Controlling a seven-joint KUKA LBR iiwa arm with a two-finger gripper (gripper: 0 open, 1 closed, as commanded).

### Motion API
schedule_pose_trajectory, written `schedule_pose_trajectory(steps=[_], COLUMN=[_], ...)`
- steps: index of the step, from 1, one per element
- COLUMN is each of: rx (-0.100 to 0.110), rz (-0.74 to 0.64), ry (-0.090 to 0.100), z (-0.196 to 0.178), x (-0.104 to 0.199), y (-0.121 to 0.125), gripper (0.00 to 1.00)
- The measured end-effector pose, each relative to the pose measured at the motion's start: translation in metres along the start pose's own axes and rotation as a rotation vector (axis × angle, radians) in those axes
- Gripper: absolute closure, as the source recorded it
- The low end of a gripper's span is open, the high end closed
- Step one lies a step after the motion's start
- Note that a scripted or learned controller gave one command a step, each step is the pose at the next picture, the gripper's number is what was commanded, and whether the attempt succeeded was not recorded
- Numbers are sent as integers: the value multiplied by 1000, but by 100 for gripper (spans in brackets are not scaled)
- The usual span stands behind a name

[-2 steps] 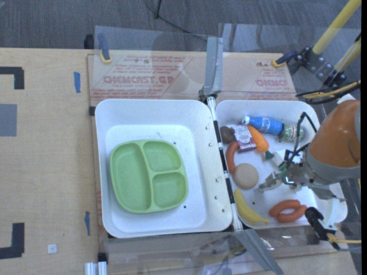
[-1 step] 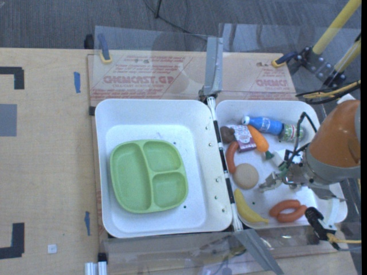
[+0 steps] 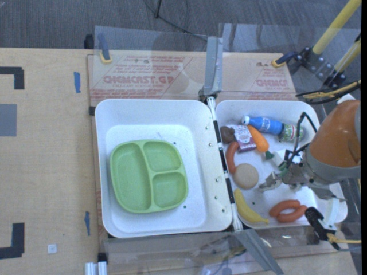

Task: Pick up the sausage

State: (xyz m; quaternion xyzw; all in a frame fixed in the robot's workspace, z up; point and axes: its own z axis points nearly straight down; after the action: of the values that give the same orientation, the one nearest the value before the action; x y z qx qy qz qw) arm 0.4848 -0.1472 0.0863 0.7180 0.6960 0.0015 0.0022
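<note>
On wooden bench (image 3: 46,171) — grey carpet (image 3: 57,10) beyond

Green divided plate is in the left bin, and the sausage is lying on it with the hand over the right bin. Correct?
Not quite. The camera view shows the sausage lying in the right bin, near its front edge, not on the green plate. The hand over the right bin is correct.

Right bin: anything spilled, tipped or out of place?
Nothing stands out. The toy food all lies inside the right bin: bottle on its side, carrot, banana, sausage near the front. The green plate sits flat in the left bin.
</note>
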Motion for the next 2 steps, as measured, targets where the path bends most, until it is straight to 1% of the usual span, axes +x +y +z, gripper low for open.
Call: schedule_pose_trajectory(steps=[2], rx=[0], rz=[0], ry=[0], z=[0], x=[0], y=[0], gripper=[0])
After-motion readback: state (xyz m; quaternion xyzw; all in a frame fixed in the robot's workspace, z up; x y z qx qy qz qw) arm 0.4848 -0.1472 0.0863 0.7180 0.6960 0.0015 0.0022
